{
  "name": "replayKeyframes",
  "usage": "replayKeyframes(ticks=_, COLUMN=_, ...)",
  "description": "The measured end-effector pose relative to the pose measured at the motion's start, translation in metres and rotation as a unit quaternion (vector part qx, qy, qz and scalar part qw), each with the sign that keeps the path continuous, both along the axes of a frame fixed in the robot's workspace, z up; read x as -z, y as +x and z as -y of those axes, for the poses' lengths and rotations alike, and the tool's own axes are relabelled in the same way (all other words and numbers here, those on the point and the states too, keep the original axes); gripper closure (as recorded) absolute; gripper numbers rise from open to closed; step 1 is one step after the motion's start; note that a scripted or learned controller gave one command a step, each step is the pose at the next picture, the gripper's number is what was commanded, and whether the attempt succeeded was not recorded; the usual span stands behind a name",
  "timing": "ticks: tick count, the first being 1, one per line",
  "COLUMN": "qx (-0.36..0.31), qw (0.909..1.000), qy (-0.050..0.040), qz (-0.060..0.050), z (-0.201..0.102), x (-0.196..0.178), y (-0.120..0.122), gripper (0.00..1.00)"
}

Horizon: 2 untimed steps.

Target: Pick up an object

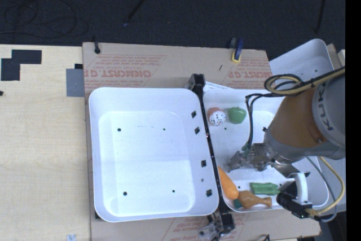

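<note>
**Bright bins, dark surround**

Even overhead light falls on the bench; the left white bin (144, 155) is the brightest area, nearly washed out on its floor, with soft grey shading along its inner walls. The floor beyond the cardboard sheet (169, 65) is dim and nearly black. The arm (307, 118) casts soft shadow into the right bin (256, 115). Detail is soft and grainy throughout.

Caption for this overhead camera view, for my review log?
KUKA arm's gripper low in the right bin, near an orange carrot-shaped toy and green ball.
</note>
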State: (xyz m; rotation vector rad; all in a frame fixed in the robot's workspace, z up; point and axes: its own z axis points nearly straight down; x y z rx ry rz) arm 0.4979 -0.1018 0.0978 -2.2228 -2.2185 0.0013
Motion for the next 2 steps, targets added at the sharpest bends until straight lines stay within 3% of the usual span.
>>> replayKeyframes(ticks=1, qx=0.000, qw=1.0000, qy=-0.0014, qz=0.003, z=-0.016, x=-0.012, y=-0.011, gripper=0.00)
replayKeyframes(ticks=2, qx=0.001, qw=1.0000, qy=0.0002, qz=0.000, z=-0.017, x=-0.041, y=-0.023, gripper=0.00)
